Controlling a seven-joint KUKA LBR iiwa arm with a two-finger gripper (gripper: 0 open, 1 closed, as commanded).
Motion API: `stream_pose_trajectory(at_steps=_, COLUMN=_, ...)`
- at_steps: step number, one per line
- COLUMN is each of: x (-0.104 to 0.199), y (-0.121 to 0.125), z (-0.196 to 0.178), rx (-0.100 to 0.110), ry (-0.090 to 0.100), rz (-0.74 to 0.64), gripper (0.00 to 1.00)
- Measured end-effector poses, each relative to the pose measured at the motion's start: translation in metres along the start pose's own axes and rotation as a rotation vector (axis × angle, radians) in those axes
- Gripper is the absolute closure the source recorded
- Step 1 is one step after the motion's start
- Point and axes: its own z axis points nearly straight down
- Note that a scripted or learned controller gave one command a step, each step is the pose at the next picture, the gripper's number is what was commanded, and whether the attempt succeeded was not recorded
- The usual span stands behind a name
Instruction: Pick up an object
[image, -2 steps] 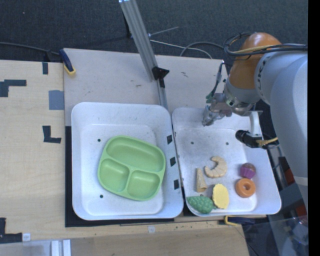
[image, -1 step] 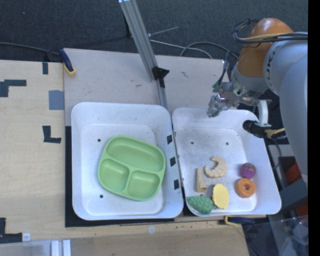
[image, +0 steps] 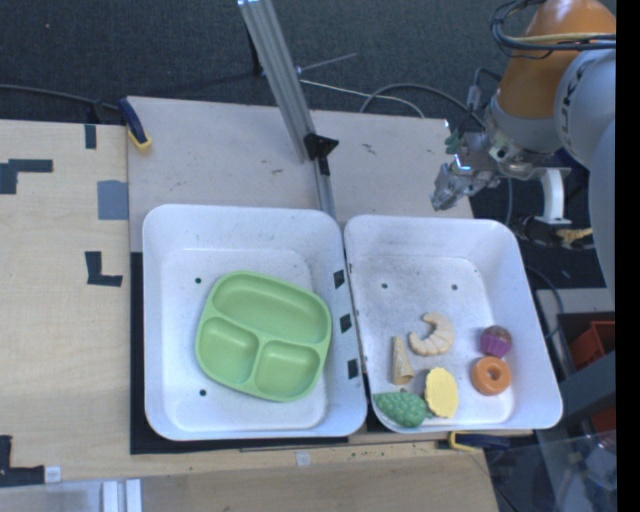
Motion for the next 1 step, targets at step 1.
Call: stream_pose_trajectory(at_steps=1, x=0.0005, y=0.0010, z=-0.0295, rx=0.003, ry=0.001, rz=0.000, gripper=1.00)
